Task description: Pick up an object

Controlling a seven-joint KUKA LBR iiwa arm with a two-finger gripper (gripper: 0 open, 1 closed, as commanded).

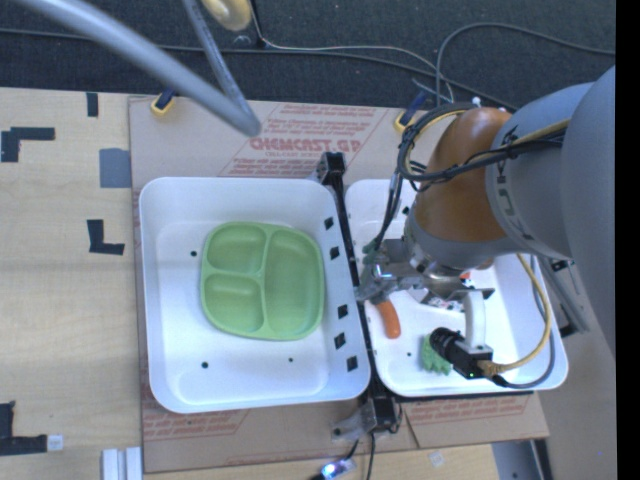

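A small orange carrot-like piece (389, 319) lies near the left wall of the right bin (520, 368). A green toy (435, 356) sits close to that bin's front edge, beside a black fitting. The arm's orange band and grey wrist hang over the right bin's middle. The gripper (385, 280) is low at the bin's left side, just above the orange piece; the wrist hides most of it. A green divided plate (264, 280) rests in the left bin (165, 298).
A black divider with clips (343, 258) runs between the two bins. Cables loop over the right bin's back and right side. Cardboard lies under the bins, and a grey pole crosses the upper left.
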